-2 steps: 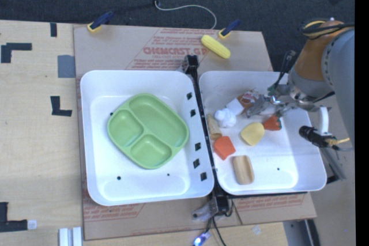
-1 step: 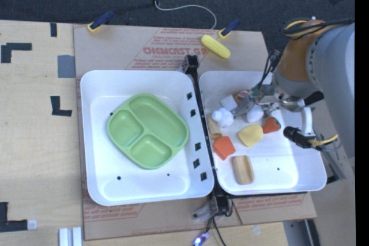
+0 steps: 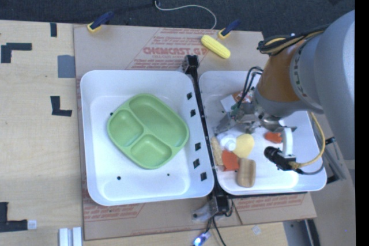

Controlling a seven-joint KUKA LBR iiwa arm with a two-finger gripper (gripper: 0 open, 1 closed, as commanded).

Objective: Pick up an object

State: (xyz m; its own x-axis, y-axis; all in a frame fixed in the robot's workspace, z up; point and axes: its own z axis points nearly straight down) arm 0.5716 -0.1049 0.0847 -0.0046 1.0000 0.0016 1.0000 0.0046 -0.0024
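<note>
Gripper (image 3: 230, 121) sat low in right bin (image 3: 305, 181), near its left wall; finger state unclear. Lemon (image 3: 244, 145) just beside: light, rigid, smooth. Grip across its middle.

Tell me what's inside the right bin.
In the right bin: a yellow round piece, an orange piece, a tan block and a white item. The arm covers whatever lies beneath it.

A cluster of small objects is seen in the right bin: a pale yellow rounded piece (image 3: 245, 144), a tan block (image 3: 246, 172), an orange-red piece (image 3: 230, 161).
</note>
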